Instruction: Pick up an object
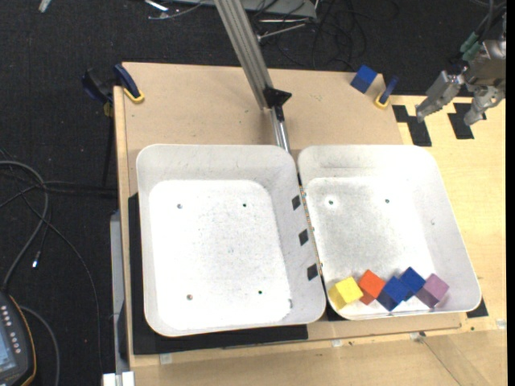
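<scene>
Several small blocks lie in a row along the near edge of the right bin: a yellow block, an orange block, a blue block and a purple block. They touch one another. My gripper hangs at the upper right, beyond the far right corner of the right bin and well away from the blocks. Its two fingers are spread apart, open, with nothing between them.
The left bin lies beside the right one. Another blue block sits on the bench past the bins, next to a clamp. A slanted metal pole crosses the bench's far side. Black tape marks lie under the gripper.
</scene>
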### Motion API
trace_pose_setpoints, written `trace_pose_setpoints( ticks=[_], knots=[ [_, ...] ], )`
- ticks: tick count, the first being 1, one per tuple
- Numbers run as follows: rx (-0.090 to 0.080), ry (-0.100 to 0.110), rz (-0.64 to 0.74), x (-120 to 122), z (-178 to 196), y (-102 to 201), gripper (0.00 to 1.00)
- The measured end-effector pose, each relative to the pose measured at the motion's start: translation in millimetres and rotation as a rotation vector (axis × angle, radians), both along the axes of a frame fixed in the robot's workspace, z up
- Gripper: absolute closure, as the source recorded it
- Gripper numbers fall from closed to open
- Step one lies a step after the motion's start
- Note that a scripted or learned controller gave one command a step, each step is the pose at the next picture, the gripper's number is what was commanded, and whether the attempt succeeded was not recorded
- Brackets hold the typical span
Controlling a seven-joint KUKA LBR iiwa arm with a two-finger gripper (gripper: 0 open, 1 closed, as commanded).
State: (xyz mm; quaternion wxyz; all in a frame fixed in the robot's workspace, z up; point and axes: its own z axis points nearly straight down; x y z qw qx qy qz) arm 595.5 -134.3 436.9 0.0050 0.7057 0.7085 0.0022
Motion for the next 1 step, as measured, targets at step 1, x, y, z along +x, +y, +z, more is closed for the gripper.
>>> trace_pose_setpoints(
  ticks=[1],
  knots=[
    [-0.002,0.000,-0.007,27.1,100.9,-49.5,0.00]
  ],
)
